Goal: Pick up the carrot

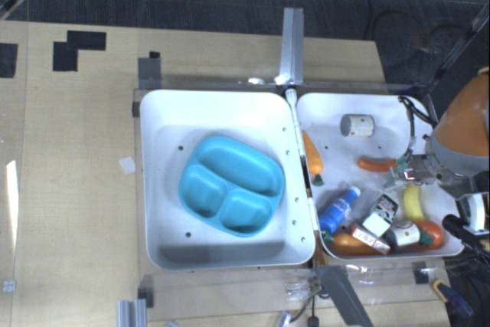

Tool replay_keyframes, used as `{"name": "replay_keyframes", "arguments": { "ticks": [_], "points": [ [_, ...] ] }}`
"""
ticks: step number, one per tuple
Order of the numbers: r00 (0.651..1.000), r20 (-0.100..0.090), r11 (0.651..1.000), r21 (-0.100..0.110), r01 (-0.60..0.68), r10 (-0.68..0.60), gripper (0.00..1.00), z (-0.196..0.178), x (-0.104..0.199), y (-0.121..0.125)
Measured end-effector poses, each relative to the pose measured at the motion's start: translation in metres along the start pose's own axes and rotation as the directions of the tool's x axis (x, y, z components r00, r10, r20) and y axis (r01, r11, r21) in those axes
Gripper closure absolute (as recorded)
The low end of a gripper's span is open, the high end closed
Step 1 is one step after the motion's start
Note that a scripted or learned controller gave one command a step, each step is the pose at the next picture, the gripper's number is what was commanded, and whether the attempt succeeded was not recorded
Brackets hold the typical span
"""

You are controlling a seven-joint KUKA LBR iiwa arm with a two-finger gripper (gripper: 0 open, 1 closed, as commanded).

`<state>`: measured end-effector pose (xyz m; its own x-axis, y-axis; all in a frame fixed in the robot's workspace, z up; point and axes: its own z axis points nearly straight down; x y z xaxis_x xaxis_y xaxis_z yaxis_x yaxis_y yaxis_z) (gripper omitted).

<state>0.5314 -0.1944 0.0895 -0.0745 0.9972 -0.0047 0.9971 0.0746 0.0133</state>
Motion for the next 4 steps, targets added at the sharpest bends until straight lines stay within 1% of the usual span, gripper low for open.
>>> {"name": "replay_keyframes", "arguments": {
  "ticks": [1,2,3,4],
  "points": [
    [0.969,-0.004,0.969,0.005,0.248,-0.248,1.00,-0.108,0.028,-0.031],
    [0.999,0.003,0.999,-0.011,0.049,-0.049,1.00,-0.019,0.100,0.005],
    [1.000,-0.004,1.000,0.007,0.022,-0.022,1.00,-0.097,0.131,-0.010],
    [0.996,-0.004,0.996,0.007,0.090,-0.090,1.00,-0.096,0.139,0.007]
  ]
}}
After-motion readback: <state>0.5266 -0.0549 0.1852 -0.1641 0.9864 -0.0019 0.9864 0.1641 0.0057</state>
